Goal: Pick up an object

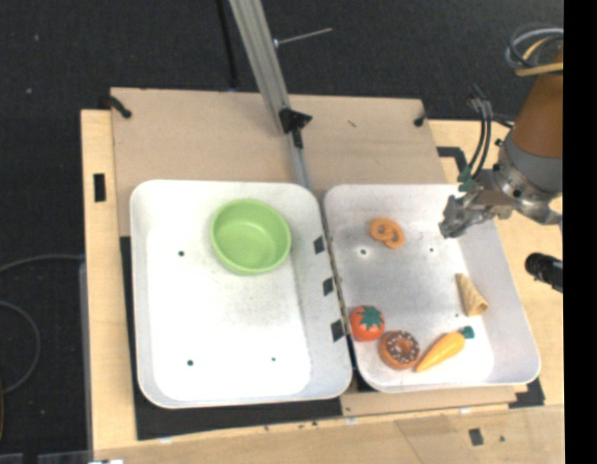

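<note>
Right bin [492, 259] holds five small objects, none singled out as the target. Counted: one orange pretzel-like ring [386, 232], one tan cone [470, 294], one red tomato with green top [366, 323], one brown frosted doughnut [399, 349], one orange carrot [443, 349].

Orientation:
- Carrot: long axis runs diagonally, green top toward the upper right, tip toward the lower left, almost touching the doughnut.
- Cone: long axis close to vertical in the view, narrow end up, wide end down; lies near the bin's right wall.
- Ring: lies flat in the upper middle of the bin, well apart from the other four.
- Tomato: sits against the bin's left wall, just beside the doughnut.

Tomato, doughnut and carrot form a tight row along the near edge; each crowds its neighbour. Ring and cone have bare floor around them.

Gripper [455, 220] hangs over the upper right part of the right bin, between ring and cone, nearer the bin's far right corner. Nothing visible between the jaws; whether they are spread or closed, cannot tell at this resolution.

Left bin [163, 336]: one green bowl [250, 237], upright, in the upper middle.

Both bins sit side by side on the tabletop [376, 143]. A grey metal rail [260, 46] slants in from the top toward the gap between the bins.
</note>
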Robot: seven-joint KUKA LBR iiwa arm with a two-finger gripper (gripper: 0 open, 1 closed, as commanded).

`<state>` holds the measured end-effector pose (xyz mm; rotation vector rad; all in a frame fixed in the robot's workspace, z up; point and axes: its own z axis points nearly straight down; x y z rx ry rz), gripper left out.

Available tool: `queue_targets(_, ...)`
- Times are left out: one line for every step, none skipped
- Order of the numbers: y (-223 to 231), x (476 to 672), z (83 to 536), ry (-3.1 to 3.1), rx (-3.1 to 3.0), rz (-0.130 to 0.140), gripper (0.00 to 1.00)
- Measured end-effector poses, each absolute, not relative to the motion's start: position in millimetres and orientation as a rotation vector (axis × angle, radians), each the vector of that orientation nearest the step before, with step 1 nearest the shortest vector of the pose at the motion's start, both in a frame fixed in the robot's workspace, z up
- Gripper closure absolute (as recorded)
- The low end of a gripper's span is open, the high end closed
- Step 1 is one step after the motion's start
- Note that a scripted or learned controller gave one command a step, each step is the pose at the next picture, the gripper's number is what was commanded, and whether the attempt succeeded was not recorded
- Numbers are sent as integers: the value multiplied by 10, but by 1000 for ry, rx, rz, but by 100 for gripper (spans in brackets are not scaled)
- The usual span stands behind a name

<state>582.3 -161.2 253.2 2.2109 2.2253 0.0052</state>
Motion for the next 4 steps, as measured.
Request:
queue_targets(-1102,5768,2615,2226,2217,2,100)
queue_targets(-486,5696,2615,2230,2213,3,100)
queue_targets(2,5640,2460,2228,2215,0,100)
queue_targets(579,5567,2357,2231,2214,1,100)
